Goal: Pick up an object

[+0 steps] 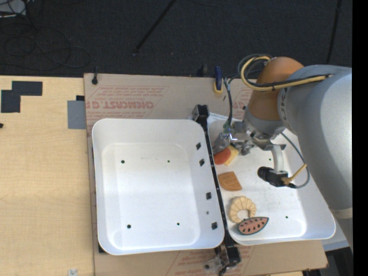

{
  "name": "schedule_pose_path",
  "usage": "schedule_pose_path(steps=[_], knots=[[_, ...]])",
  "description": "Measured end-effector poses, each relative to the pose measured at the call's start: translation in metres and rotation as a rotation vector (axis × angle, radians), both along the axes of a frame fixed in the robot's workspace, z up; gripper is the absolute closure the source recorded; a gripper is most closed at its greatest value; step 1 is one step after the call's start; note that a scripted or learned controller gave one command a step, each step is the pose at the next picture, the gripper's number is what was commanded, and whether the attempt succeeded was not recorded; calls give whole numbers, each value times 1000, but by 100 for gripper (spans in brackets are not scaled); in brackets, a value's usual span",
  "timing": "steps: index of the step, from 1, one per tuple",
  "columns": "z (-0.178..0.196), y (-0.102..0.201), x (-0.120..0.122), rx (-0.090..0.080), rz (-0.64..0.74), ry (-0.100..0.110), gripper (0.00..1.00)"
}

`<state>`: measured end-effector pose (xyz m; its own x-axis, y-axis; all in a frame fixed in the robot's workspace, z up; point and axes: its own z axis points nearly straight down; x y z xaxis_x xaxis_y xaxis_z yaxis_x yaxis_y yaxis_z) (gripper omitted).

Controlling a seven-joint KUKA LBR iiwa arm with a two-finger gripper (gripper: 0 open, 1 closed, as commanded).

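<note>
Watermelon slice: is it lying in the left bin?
No, the watermelon slice lies in the right bin, near its front edge beside the croissant.

Bright, even overhead light, white bins point(150, 132) near glare, dim background, slightly soft focus.

both bins point(150, 188) look like smooth glossy white plastic; the desk point(40, 177) is pale matt wood.

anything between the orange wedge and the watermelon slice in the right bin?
Yes. In the camera view the croissant-shaped piece lies between the orange wedge and the watermelon slice, touching or nearly touching the slice.
</note>
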<state>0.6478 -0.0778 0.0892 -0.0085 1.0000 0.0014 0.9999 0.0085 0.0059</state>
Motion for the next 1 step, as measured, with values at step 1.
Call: schedule_pose_path(steps=[1], knots=[[8, -4, -4, -2, -4, 10, 100]])
